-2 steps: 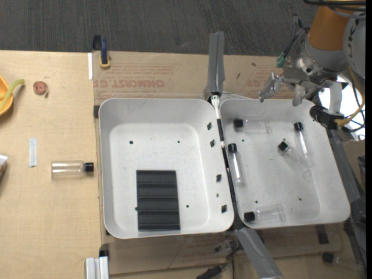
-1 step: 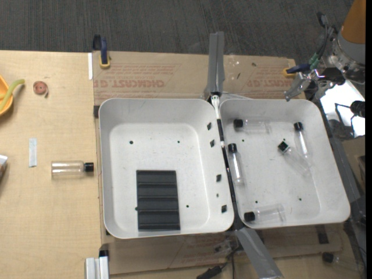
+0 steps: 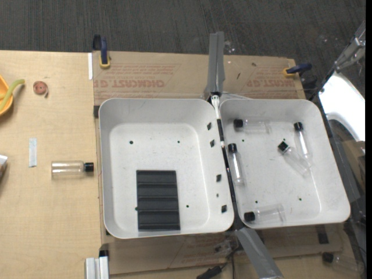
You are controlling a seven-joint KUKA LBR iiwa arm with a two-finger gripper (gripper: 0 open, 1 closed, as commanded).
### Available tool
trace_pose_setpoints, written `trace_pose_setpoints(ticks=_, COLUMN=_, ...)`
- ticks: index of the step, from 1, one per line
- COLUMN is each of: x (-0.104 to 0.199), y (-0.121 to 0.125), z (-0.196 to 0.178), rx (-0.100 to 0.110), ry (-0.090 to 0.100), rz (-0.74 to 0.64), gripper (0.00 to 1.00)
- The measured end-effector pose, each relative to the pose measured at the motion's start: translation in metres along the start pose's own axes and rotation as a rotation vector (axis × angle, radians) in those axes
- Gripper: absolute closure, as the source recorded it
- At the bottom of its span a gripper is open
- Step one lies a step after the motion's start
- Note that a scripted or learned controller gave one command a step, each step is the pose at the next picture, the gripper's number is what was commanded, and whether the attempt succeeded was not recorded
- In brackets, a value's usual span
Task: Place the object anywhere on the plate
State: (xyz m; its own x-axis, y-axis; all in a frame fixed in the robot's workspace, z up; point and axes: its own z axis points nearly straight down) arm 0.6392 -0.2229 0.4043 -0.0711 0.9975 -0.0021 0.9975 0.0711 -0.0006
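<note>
white part of the arm (image 3: 343, 100) sits at the right edge, raised

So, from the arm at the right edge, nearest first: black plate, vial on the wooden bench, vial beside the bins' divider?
Counting from the arm:
1. Vial beside the divider, at the left edge of the right bin.
2. Black plate, in the front part of the left bin.
3. Vial on the wooden bench, far left, outside both bins.
</note>
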Motion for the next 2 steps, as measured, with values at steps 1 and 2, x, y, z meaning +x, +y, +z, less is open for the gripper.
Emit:
trace_pose_setpoints(ticks=1, x=0.004, y=-0.062, z=-0.036, rx=0.002, ry=0.001, rz=0.090, gripper=0.00)
trace_pose_setpoints(ticks=2, x=0.040, y=0.002, z=-0.036, rx=0.002, ry=0.000, rz=0.297, gripper=0.00)
